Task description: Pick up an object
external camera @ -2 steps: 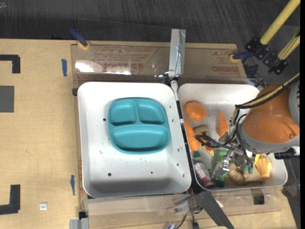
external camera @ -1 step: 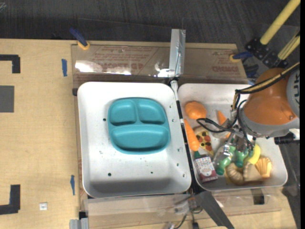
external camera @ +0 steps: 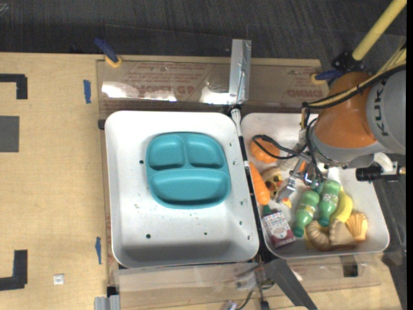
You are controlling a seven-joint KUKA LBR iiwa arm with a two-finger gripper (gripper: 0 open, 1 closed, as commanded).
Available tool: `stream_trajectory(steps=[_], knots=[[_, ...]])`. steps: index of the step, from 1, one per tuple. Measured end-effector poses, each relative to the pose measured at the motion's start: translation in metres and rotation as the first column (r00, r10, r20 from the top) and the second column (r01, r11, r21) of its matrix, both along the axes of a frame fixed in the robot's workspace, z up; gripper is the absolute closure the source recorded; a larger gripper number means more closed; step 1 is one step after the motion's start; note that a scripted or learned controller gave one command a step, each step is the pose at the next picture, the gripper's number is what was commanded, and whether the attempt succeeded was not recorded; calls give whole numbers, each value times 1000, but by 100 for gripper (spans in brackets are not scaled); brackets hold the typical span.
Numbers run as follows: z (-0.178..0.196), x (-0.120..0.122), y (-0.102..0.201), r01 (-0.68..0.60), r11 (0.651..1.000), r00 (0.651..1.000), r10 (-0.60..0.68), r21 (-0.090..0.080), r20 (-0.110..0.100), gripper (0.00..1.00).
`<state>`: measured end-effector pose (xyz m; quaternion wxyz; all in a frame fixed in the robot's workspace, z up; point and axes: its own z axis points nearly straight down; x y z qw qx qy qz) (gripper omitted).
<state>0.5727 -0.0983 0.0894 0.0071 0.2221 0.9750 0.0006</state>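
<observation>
Nearest you, right bin [external camera: 381, 241]: small carton [external camera: 279, 228], two green bottles [external camera: 316, 204], banana [external camera: 344, 208], croissant [external camera: 321, 234], carrot [external camera: 259, 185]; above them the gripper [external camera: 298, 178], grip state impossible to tell, appears mid-descent, so next settle on one item; left bin [external camera: 126, 192] bears a teal plate [external camera: 188, 169].

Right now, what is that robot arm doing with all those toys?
The robot arm is reaching down into the right bin, which is crowded with toy food: green bottles, a carrot, a banana and a small carton. Its gripper is low among the toys, but nothing shows between its fingers. The left bin holds a teal plate.
</observation>
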Motion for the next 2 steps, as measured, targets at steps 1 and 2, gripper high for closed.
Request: stream_trajectory(steps=[1,2], knots=[[0,-90,-9,52,999,999,-52,1,-4,0],[9,3,-66,132,991,991,-132,0,-6,0]])
